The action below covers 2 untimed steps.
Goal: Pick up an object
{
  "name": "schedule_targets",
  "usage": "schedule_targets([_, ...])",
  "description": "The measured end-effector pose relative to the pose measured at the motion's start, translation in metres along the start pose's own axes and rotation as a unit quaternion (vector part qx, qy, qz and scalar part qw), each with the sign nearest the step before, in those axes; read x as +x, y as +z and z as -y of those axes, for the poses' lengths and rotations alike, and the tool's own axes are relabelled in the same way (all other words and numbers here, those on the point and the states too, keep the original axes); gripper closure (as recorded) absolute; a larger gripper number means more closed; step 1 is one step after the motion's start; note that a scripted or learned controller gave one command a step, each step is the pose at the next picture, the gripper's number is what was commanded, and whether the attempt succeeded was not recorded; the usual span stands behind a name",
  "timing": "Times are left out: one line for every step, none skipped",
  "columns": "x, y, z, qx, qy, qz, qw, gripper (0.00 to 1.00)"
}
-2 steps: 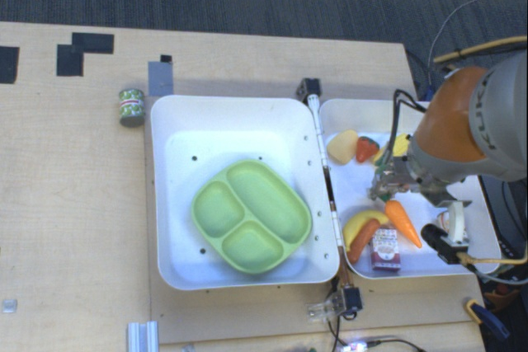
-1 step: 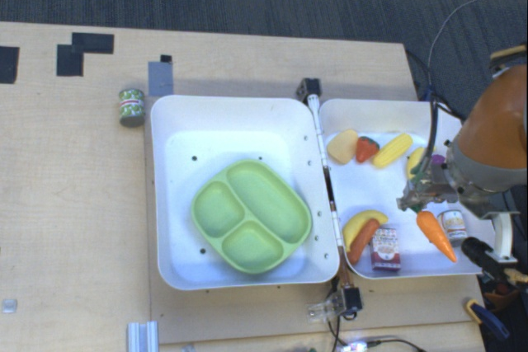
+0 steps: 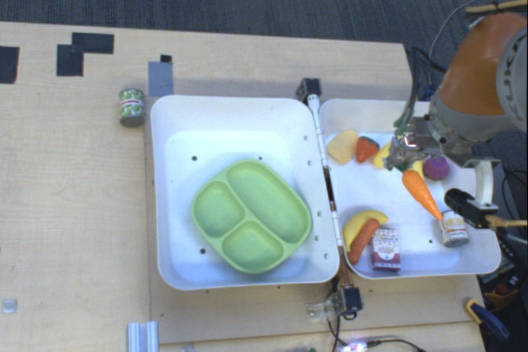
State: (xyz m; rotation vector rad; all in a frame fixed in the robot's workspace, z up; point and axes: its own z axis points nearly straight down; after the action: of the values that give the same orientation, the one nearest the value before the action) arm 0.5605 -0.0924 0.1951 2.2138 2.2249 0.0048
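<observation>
While the arm [image 3: 487,78] reaches in over the right bin [image 3: 487,260], the hand [image 3: 404,146] hangs low above that bin's far half, among a cluster of toy foods. Whether the hand is wide or narrow cannot be told from this slanted view, and nothing can be seen held in it.

The relation that governs the next move is that between the hand and the carrot [image 3: 421,192]. The carrot's thick end lies just below the hand, at or near contact, and its long axis runs obliquely away from the hand toward the bin's near right side, tapering as it goes. A closure across that axis, near the thick end, would probably serve best; a closure along the axis is likely to slip.

Other candidates crowd the hand:
- a purple ball [image 3: 436,168] just beside it on the arm's side;
- a red piece [image 3: 366,149] and a pale yellow piece [image 3: 342,146] just beside it on the side away from the arm.

Farther from the hand, toward the near rim, lie a banana [image 3: 363,220], a red-labelled box [image 3: 385,248] and a small can [image 3: 453,228] by the carrot's tip. The left bin, well apart from the hand, holds a green tray [image 3: 250,215].
</observation>
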Motion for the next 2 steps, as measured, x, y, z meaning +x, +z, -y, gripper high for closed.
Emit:
schedule_targets([-0.0952,0.0604,-0.0287,0.001,0.001,0.001,1.0,1.0])
schedule_targets([-0.0941,0.0596,-0.0296,0.0,0.0,0.001,1.0,0.0])
